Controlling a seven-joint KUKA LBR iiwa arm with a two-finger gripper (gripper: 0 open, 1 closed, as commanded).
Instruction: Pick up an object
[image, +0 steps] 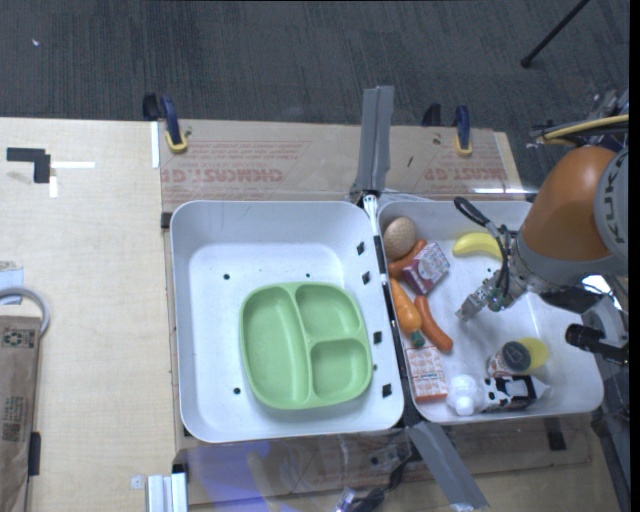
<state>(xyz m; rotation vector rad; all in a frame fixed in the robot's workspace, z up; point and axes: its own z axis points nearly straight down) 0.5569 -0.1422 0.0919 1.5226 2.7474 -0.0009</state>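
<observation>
My gripper (478, 303) hangs over the middle of the right bin (560, 400), above bare white floor, with nothing between its fingers that I can make out. A yellow banana (476, 245) lies just behind it. To its left sit a red-and-white packet (430, 266), a brown round fruit (400, 236) and orange carrots (418, 315). In front of it lie a yellow-and-grey round item (523, 354), a black-and-white toy (510, 391), a white ball (463, 393) and a small printed box (426, 372).
The left bin (200, 300) holds a green divided plate (305, 345). A grey divider bar (375, 140) runs between the bins at the back. The arm's orange band (575, 205) looms over the right bin's far right side.
</observation>
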